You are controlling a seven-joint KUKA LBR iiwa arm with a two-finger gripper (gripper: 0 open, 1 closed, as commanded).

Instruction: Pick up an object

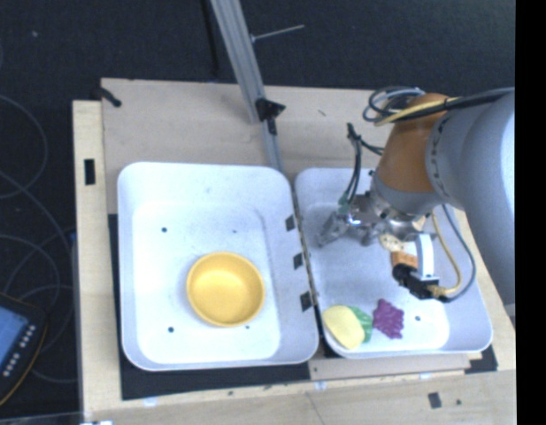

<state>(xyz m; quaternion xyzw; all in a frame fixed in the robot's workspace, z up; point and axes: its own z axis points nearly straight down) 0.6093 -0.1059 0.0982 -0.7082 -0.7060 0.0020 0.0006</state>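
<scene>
Grey arm (pixel 472 162) overhangs the right bin (pixel 432 330) — hand (pixel 339 228) state unclear — pale bench (pixel 184 122), dark floor (pixel 42 42).

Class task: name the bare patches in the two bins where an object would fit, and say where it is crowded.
Left bin: bare floor all around the yellow bowl, widest behind it. Right bin: crowded, with the gripper above and a yellow-green toy beside purple grapes at the front.

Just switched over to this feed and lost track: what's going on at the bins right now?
The grey arm's two-finger gripper is low over the right white bin, near its left wall, with nothing visibly between its fingers. A yellow-and-green toy and a purple grape-like toy lie at that bin's near edge, apart from the gripper. A round yellow bowl sits in the left white bin.
</scene>
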